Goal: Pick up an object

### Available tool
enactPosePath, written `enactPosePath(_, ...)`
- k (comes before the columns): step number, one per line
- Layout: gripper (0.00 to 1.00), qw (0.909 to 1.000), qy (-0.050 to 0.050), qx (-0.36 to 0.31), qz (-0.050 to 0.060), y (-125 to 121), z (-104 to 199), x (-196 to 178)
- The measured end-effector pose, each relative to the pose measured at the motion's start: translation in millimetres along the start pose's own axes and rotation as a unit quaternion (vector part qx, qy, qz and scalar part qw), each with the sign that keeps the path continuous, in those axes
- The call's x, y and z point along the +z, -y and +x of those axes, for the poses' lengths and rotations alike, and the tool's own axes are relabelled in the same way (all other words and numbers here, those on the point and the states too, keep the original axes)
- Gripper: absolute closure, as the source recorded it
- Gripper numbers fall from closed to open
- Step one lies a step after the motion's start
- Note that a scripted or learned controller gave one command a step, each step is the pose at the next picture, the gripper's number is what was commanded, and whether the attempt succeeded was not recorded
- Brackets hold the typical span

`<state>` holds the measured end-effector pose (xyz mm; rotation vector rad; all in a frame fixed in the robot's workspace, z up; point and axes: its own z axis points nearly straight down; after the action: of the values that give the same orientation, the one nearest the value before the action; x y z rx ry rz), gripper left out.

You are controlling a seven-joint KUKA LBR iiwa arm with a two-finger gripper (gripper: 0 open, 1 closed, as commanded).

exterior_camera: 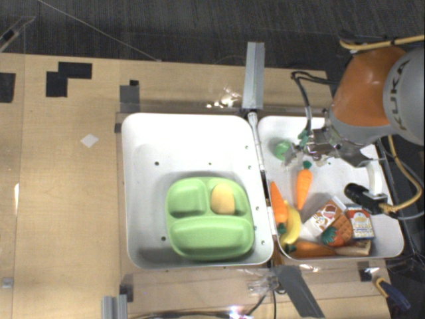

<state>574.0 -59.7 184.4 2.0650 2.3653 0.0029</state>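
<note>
Carrot (303, 186) lies in the right bin (397, 242), roughly mid-bin, leaf end toward the far wall. It looks like the likeliest pick. The end effector (311, 145) sits just above its leaf end, near the far wall. Cannot tell whether the end effector is spread or pressed together, since the wrist bulk hides it. Nothing is visibly gripped.

Risks, as judged:
- The end effector sits over the thin leaf end rather than the body, so closing there could pinch only the tip and the carrot would slip or swing out.
- The carrot is tapered and smooth, so it could squirt sideways under a squeeze.
- A small green toy (282, 149) lies just beside the end effector, toward the divider. A descent could clip it or catch it instead.
- The far wall is close behind, leaving little room and some chance of a scrape.

Around it:
- A second orange piece (278, 203) lies against the divider side, close to the carrot's tip.
- A banana (292, 228) is just below that.
- A printed carton (324, 218), a small box (360, 223) and another orange item (312, 248) crowd the near end and touch each other. They are clear of the carrot body.

The left bin (153, 145) holds a green divided plate (199, 234) with a yellow fruit (224, 198) in its upper right compartment, well apart and not in the way. The desk (60, 211) is bare wood on the left.
</note>
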Motion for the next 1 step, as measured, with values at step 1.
enactPosePath(1, 0.0, 0.9991, 0.0, -0.041, -0.002, 46.3, -28.5, 89.5)
